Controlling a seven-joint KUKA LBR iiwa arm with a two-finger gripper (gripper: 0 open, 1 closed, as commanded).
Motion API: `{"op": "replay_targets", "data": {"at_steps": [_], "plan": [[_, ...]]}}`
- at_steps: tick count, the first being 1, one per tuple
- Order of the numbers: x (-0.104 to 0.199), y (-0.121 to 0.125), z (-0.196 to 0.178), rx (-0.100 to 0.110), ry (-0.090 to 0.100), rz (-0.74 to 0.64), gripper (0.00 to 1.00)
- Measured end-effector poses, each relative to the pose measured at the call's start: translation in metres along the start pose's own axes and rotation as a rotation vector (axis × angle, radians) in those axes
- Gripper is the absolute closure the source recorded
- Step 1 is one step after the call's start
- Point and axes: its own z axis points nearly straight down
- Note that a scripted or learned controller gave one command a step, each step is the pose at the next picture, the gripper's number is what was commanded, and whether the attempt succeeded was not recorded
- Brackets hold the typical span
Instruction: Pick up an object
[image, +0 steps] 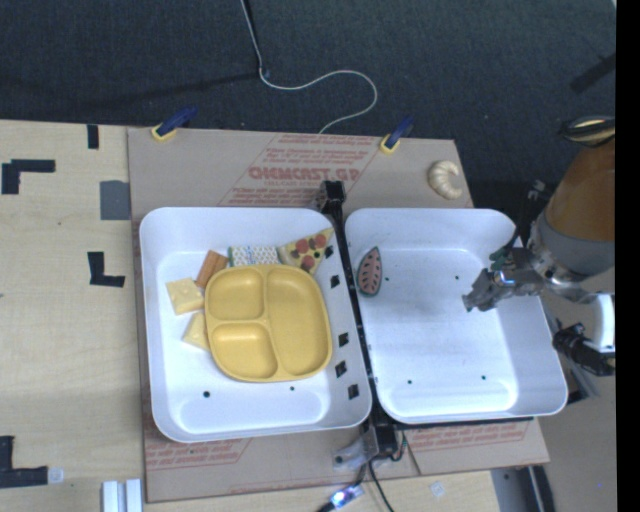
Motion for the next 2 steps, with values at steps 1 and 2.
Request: {"op": "replay_targets", "data": {"at_steps": [1,2], "plan": [[0.001,0.0,-0.028,0.003,0.001,0.0,1.0],[0.033,0.042,-0.018,0.002,0.001,-0.003,1.0]]}}
